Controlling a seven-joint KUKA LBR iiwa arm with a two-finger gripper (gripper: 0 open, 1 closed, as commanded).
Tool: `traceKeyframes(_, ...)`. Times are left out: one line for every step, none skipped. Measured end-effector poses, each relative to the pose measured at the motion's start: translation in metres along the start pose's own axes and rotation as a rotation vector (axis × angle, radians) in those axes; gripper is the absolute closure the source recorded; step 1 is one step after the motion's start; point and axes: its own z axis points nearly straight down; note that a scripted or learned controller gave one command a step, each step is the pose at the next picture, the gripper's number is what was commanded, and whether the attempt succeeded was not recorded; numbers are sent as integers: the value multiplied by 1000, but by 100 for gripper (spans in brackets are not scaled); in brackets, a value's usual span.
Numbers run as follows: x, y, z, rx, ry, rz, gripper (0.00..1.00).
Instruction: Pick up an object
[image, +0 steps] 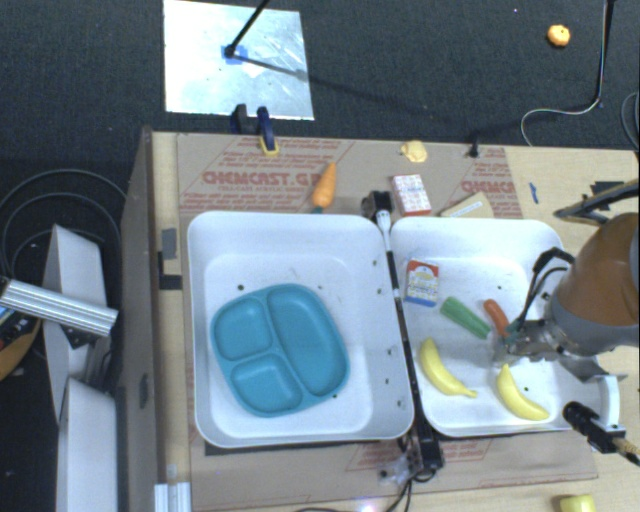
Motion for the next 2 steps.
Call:
traceKeyframes(35,3,-81,-5,-2,-3,100)
traceKeyframes(55,20,-99,1,-2,-1,100)
